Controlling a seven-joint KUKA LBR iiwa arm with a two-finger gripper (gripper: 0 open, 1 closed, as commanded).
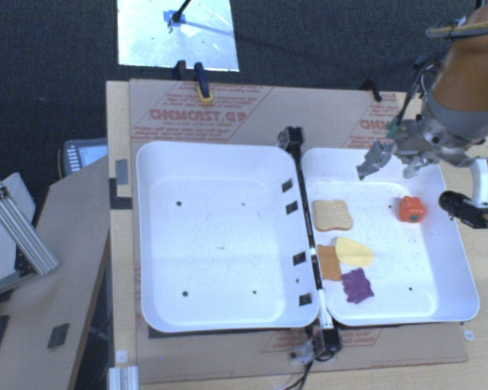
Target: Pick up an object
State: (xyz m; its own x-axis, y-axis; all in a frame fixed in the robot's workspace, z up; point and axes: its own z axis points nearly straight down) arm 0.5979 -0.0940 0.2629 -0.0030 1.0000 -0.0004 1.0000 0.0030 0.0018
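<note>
Small toy foods lie in the right bin (447, 295); the hand (392, 159) hovers over its far end, gripping nothing.

The orange-red piece (411, 210) near the right wall looks light, rounded and probably slippery, so a grip across its middle seems best. The bread slice (333, 215), yellow piece (355, 253), tan slab (329, 262) and purple piece (357, 285) sit flat and close together by the divider, harder to pinch. The hand's two fingers stand apart. The bin floor between the orange-red piece and the cluster offers open room; the left bin (220, 234) sits beside it on the desk (228, 108).
</note>
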